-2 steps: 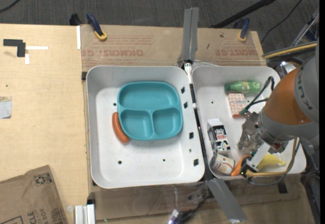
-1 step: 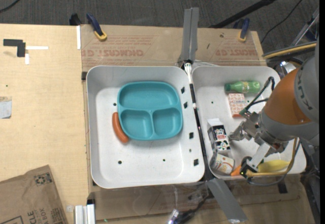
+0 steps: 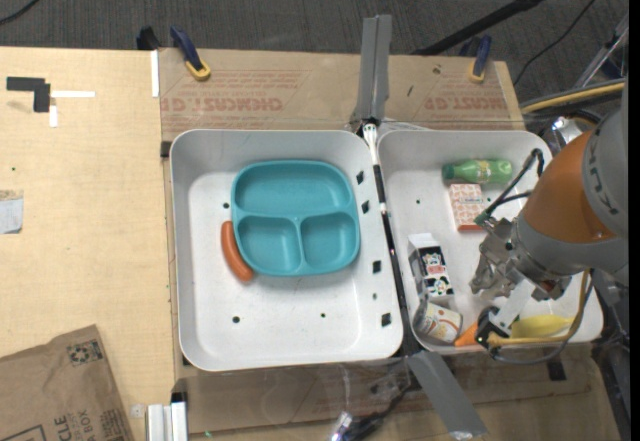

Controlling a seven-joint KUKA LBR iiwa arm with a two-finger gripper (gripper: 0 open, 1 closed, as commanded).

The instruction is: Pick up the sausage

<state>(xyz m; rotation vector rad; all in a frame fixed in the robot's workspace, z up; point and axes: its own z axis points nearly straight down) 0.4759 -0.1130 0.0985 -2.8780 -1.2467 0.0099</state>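
Note:
The sausage (image 3: 237,252) is a short orange-brown link lying on the floor of the left bin (image 3: 200,329), tight against the left edge of a teal three-part plate (image 3: 296,216). My gripper (image 3: 490,276) hangs over the right bin (image 3: 400,179), near its front right part, far to the right of the sausage. I see nothing held in the gripper.
The right bin holds a green bottle (image 3: 478,170) at the back, a small pink-and-white packet (image 3: 467,206), a white carton (image 3: 430,268), a pale cup (image 3: 437,320), a small orange piece (image 3: 467,334) and a yellow item (image 3: 541,327) at the front. The grey divider (image 3: 375,79) stands between the bins.

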